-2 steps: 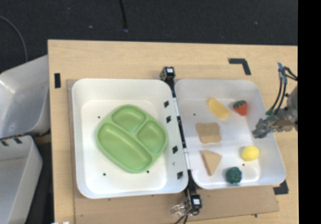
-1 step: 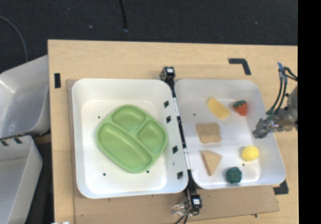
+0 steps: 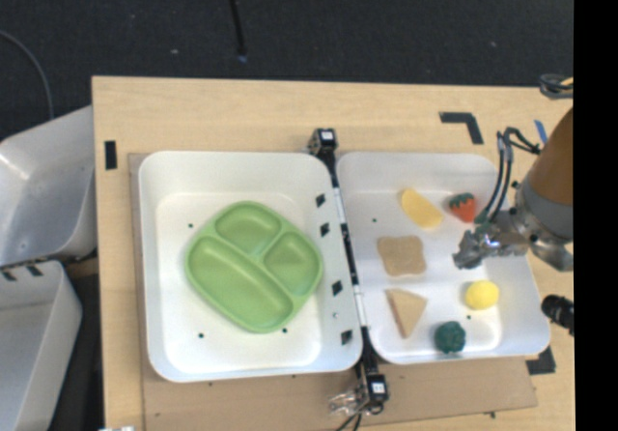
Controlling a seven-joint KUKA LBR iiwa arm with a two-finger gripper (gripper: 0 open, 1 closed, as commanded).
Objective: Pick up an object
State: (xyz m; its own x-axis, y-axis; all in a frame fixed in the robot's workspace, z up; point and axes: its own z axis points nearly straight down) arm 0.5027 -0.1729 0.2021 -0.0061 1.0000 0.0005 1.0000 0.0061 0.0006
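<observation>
Yellow, the round ball [image 3: 481, 295] is lying in the right white bin [image 3: 372, 187], lower right of frame; the metal hand [image 3: 475, 250] is hovering just above it, grip unclear; centring over the ball before descending would be wise, avoiding the red strawberry-like toy [image 3: 463, 206].

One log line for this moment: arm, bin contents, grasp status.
gripper over right bin | nearest: yellow ball, red piece | nothing seen held | green tray in left bin
</observation>
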